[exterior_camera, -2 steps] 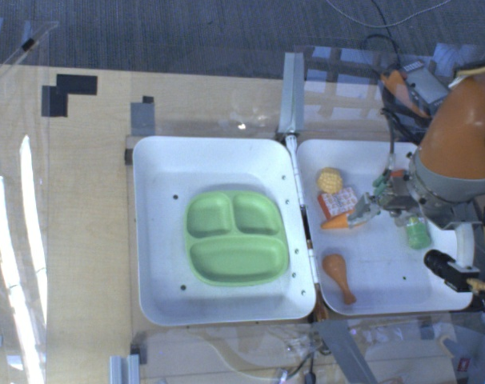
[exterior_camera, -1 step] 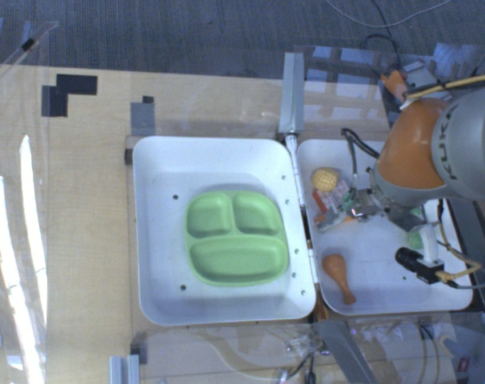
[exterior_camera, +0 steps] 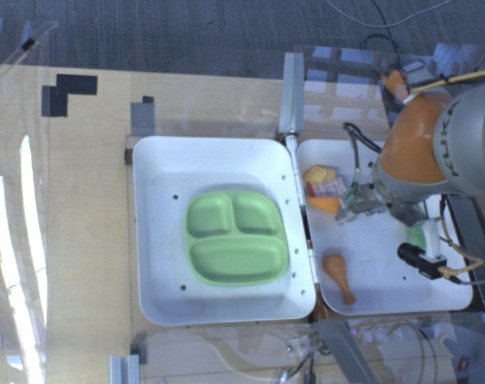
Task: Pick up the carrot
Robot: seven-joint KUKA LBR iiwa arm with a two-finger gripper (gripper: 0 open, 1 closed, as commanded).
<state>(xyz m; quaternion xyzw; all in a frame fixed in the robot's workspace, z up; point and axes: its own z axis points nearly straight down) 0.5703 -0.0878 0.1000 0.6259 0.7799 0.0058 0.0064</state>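
Carrot is lying in the right bin, hard against that bin's left wall, in the upper half. Its long axis is running roughly left to right across the view, with one end sitting by the wall and the other pointing toward the gripper; which end is the tip is not clear. Just above it, touching or nearly so, a yellowish food item and a pinkish one are sitting together. The gripper is hanging just to the carrot's right, close to its near end, and whether its claw is released or clenched cannot be told from here. Below the carrot, well apart, a brown drumstick-shaped toy is resting with its thick end up-left. A small green object is showing beside the arm. In the left bin, a green divided plate is sitting near the middle
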